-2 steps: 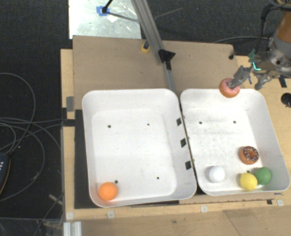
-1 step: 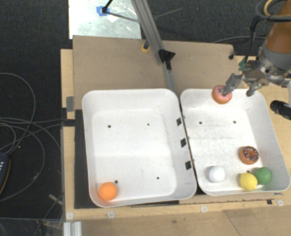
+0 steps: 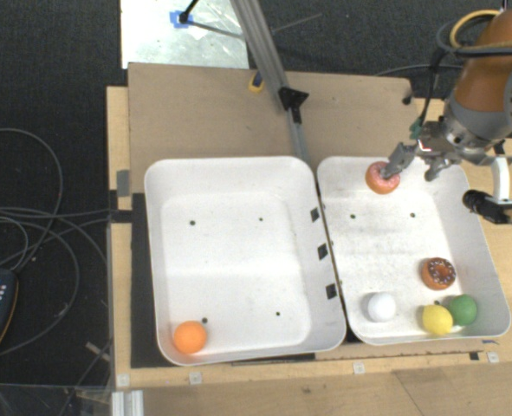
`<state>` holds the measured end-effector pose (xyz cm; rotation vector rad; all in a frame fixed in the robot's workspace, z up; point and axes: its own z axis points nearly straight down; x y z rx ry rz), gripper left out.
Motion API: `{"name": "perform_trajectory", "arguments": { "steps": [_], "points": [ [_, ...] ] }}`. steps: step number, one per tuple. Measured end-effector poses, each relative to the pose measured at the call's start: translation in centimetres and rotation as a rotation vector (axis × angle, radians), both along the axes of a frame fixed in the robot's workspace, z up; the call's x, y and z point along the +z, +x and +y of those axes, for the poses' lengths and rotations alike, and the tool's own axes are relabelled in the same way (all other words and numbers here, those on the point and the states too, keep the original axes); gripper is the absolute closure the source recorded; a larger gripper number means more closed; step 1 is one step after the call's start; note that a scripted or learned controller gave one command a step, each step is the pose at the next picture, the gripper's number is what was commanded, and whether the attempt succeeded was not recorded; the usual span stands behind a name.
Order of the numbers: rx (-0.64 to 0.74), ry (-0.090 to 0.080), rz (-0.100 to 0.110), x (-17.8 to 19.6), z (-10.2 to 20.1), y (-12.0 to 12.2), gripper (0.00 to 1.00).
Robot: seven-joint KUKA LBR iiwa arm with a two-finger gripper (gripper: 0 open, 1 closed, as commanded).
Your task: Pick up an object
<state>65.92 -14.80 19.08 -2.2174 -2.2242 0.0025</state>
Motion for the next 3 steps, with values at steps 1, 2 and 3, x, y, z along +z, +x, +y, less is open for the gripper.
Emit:
{"name": "perform_trajectory", "arguments": {
  "steps": [1, 2, 3],
  "points": [
    [0.002, 0.000, 0.000, -4.2, 0.2, 0.2, 0.00],
    [0.004, -0.001, -0.006, -2.8, 0.2, 0.4, 1.00],
    [0.003, -0.001, -0.010, 2.5, -0.5, 1.3, 1.00]
  ]
}}
